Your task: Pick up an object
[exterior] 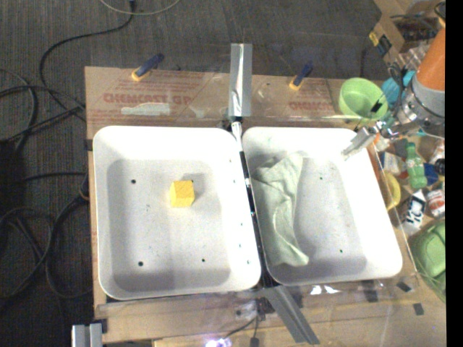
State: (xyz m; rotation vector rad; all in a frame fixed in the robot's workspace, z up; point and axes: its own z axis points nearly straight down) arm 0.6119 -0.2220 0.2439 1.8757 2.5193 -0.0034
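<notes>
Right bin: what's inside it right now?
The right bin holds a crumpled pale green cloth against its left side. Anything under the cloth is covered and cannot be seen.

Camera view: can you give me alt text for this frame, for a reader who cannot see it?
Two shallow white bins sit side by side: the left bin holds a small yellow block, the right bin a crumpled pale green cloth. The arm's gripper hovers at the right bin's far right corner, holding nothing visible.
</notes>
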